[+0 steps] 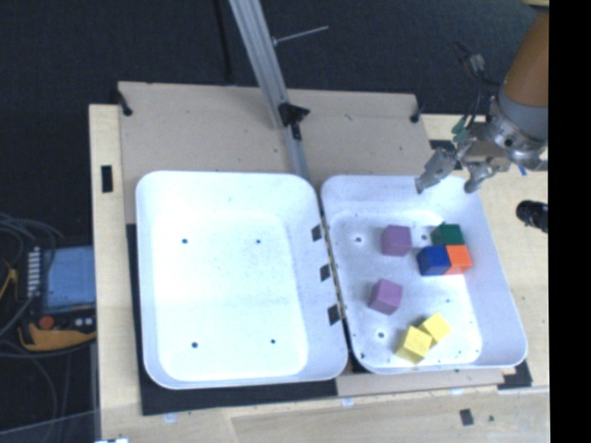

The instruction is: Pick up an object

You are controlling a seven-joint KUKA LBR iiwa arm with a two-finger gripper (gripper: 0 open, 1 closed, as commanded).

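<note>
Seven unlabelled blocks (431,280) in right bin (499,340), open jaws (452,183) above

glossy white plastic bins (231,358); matt pale wood bench (111,247)

No text, label, brand or number is showing clearly enough to be read anywhere in this picture.

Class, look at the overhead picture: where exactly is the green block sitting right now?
The green block sits in the right bin, toward its far right side, touching the orange block and the blue block just in front of it.
</note>
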